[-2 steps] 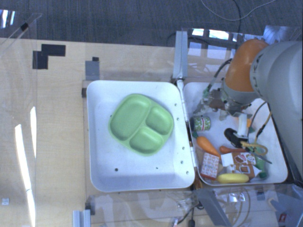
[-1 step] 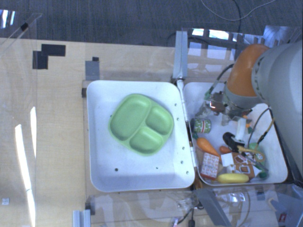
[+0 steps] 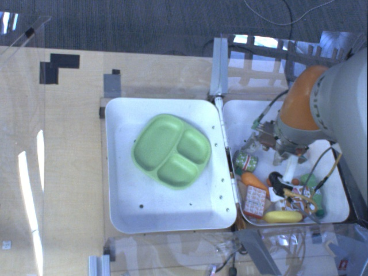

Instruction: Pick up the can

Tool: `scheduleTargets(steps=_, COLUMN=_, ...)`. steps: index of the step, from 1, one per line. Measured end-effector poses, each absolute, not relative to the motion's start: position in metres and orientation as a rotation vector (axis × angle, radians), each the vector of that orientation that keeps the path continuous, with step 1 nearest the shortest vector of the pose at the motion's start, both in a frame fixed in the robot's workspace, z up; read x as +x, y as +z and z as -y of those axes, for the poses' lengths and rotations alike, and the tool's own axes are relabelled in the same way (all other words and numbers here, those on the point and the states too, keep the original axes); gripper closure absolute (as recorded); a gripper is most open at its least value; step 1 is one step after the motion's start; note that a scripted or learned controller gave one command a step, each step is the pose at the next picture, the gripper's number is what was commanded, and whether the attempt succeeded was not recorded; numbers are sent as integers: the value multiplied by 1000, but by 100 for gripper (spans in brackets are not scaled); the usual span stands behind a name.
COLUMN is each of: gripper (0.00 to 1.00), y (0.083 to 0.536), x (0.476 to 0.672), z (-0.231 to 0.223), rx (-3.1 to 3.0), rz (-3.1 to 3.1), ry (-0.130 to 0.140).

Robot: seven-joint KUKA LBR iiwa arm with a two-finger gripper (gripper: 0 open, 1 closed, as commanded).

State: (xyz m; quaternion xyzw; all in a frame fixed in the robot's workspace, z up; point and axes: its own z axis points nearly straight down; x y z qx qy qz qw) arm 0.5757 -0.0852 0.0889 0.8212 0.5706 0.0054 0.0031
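green divided plate [image 3: 172,150] sits mid left bin [image 3: 121,211] on wooden table [image 3: 69,154]. right bin [image 3: 238,111] holds clutter: can [image 3: 246,162], green and red label, lying on side against bin's left wall; orange carrot [image 3: 253,180] just below it; patterned red box [image 3: 256,200] and yellow banana [image 3: 282,216] toward bin's near edge. gripper [image 3: 275,145] hangs over bin centre, just right of can; cannot tell how gripper is set or whether anything is held.
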Motion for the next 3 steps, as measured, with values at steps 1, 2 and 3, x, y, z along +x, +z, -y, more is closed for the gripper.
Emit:
scheduleTargets(steps=1, gripper=0, y=186, x=569, z=68, rx=2301, rz=-2132, ry=9)
scheduleTargets(steps=2, gripper=0, y=107, x=552, z=87, rx=1952, rz=-2458, ry=5)
scheduleTargets(steps=3, gripper=0, y=135, x=626, z=103, rx=2290, rz=-2143, ry=8)
